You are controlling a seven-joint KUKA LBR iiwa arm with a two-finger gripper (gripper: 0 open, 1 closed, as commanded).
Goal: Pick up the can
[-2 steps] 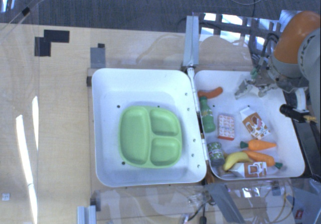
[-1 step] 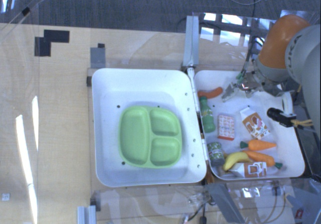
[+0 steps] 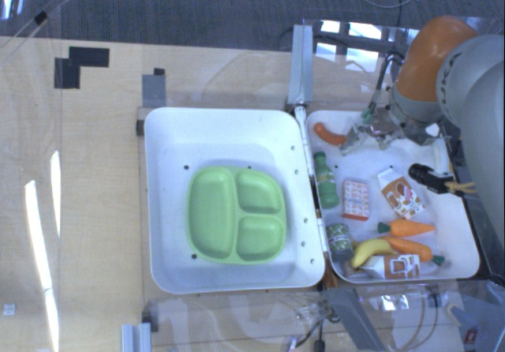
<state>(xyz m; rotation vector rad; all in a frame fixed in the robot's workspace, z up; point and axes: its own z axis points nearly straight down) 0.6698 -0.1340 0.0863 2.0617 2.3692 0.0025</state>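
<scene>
The can point(image 3: 340, 238) is small and dark green with a pale label. It stands in the right bin point(image 3: 461, 220) near the front left corner, touching the tip of a yellow banana point(image 3: 371, 251). My gripper point(image 3: 371, 134) hangs over the far end of the same bin, beside an orange sausage point(image 3: 330, 134), well behind the can and apart from it. Nothing shows in its grasp.
A green bottle point(image 3: 324, 181) lies along the right bin's left wall just behind the can. A red-and-white packet point(image 3: 357, 199), a snack carton point(image 3: 402, 196), two carrots point(image 3: 410, 229) and a white box point(image 3: 399, 266) crowd the bin. The left bin point(image 3: 170, 145) holds a green divided plate point(image 3: 237, 215).
</scene>
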